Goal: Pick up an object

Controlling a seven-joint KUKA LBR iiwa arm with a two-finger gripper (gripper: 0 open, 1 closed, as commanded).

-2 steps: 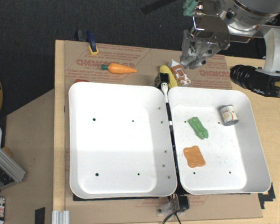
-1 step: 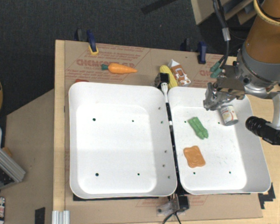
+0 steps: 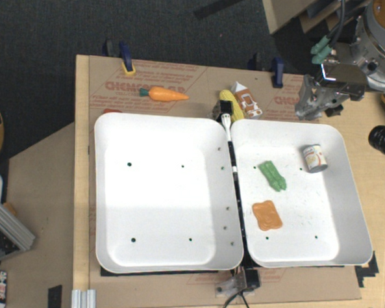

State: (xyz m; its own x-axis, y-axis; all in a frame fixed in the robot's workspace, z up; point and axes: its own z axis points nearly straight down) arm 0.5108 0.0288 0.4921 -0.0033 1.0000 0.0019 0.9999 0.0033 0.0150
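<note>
- Beyond the right bin's [image 3: 343, 250] far right corner we see the gripper [image 3: 310, 110]; its grip state we cannot tell.
- Inside that bin lie a can [image 3: 314, 158], a green piece [image 3: 272, 175] and an orange piece [image 3: 267, 215].

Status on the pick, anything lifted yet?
Done: nothing lifted. The small can, green piece and orange piece all lie loose in the right bin. In hand: the gripper sits above that bin's far rim, with nothing between its fingers. Left: descend on one item, close, lift.
</note>
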